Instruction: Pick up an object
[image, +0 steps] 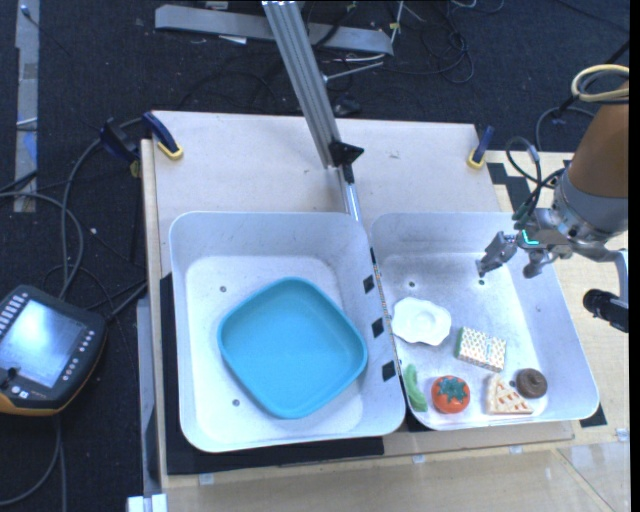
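Pickable items are grouped at the near end of the right bin (560, 300): a white fried-egg toy (421, 322) nearest the divider, a waffle-patterned block (481, 348) just right of it, a red tomato (450, 394) at the front rim, a green piece (410, 386) just left of the tomato, a pizza-slice toy (507, 398) to the tomato's right, and a brown donut (530, 382) touching or just beside the slice. None is lifted; all are seen resting on the bin floor.

The claw (515, 254) is positioned over the far right part of that bin, well apart from the items. Its fingers are spread, nothing is seen between them.

A blue square plate (292, 346) is seen in the left bin (200, 250). Both bins are carried by the table (250, 160); a tablet-like pendant (45, 345) lies on the floor at left.
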